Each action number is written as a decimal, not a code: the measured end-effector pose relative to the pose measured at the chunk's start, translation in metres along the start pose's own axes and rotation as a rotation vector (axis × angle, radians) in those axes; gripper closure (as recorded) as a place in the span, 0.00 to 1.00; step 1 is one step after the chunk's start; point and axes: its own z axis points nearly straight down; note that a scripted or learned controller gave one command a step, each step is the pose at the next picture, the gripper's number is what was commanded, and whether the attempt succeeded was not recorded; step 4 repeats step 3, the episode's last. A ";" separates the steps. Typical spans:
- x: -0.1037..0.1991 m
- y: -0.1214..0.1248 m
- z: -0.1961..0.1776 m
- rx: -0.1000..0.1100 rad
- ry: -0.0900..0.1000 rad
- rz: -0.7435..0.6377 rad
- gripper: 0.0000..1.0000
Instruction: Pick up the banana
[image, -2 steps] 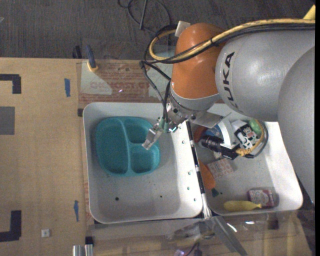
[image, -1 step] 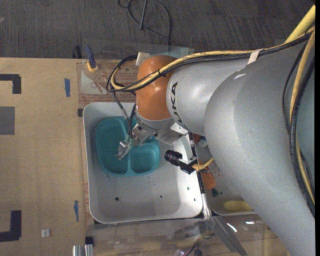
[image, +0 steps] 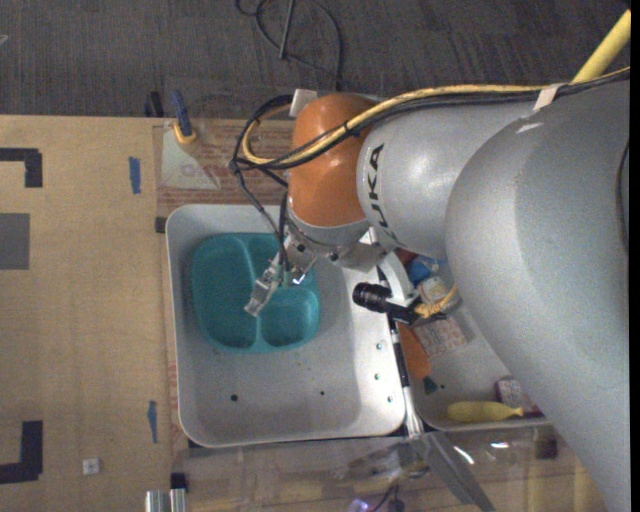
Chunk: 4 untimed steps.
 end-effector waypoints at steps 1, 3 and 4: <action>-0.058 -0.007 0.013 0.004 0.016 0.212 0.00; -0.017 0.021 -0.182 0.008 -0.006 0.621 1.00; -0.017 0.021 -0.182 0.008 -0.006 0.621 1.00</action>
